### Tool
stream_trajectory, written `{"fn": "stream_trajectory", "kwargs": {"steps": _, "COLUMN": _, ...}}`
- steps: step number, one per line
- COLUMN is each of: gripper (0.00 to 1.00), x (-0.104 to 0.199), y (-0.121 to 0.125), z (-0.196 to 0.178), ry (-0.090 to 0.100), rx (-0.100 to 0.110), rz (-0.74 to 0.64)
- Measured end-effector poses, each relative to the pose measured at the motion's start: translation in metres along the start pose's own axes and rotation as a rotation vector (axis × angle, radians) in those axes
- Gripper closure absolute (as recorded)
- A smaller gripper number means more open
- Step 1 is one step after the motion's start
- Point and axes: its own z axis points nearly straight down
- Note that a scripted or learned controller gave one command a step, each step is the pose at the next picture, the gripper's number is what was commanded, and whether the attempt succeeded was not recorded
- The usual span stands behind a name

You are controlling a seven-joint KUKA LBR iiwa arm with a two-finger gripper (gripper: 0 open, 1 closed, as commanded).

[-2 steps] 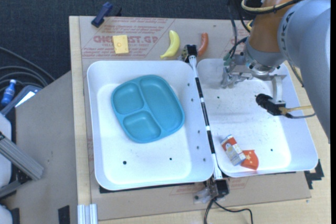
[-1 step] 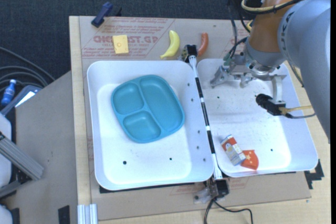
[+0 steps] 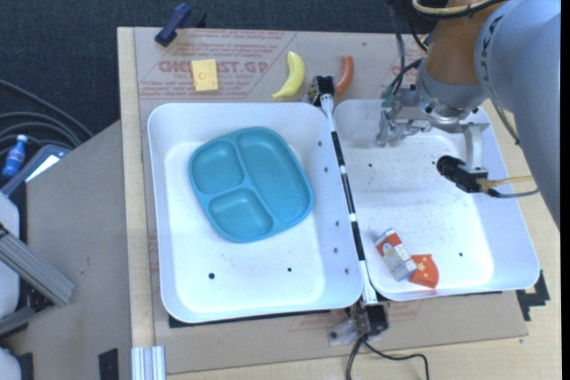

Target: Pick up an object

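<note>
- The arm point(image 3: 499, 31) reaches in from the right, its orange band above the wrist, and ends over the far end of the right bin point(image 3: 499, 218).
- The claw point(image 3: 392, 131) hangs low at that bin's far left corner; I cannot tell how it stands, since the tip is small and partly lost against the white floor, and nothing is seen in it.
- A small packet point(image 3: 395, 252) in orange, white and grey lies on the right bin's floor near its near edge, just beside an orange piece point(image 3: 426, 271); both are well apart from the claw.
- The left bin point(image 3: 178, 262) holds a blue divided plate point(image 3: 249, 182) with three compartments, lying flat.
- On the bench point(image 3: 240, 58) beyond the bins lie a yellow banana point(image 3: 290, 76), an orange-red carrot-like thing point(image 3: 344, 74), a small yellow block point(image 3: 205, 76) and a dark blue object point(image 3: 173, 24) at the far edge.
</note>
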Motion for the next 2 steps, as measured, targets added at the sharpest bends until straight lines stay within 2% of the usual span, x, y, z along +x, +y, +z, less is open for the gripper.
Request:
{"fn": "stream_trajectory", "kwargs": {"steps": 1, "gripper": 0.0, "x": 0.0, "y": 0.0, "z": 0.0, "ry": 0.0, "rx": 0.001, "rz": 0.0}}
{"fn": "stream_trajectory", "kwargs": {"steps": 2, "gripper": 1.0, "x": 0.0, "y": 0.001, "z": -0.01, "ry": 0.0, "rx": -0.002, "rz": 0.0}}
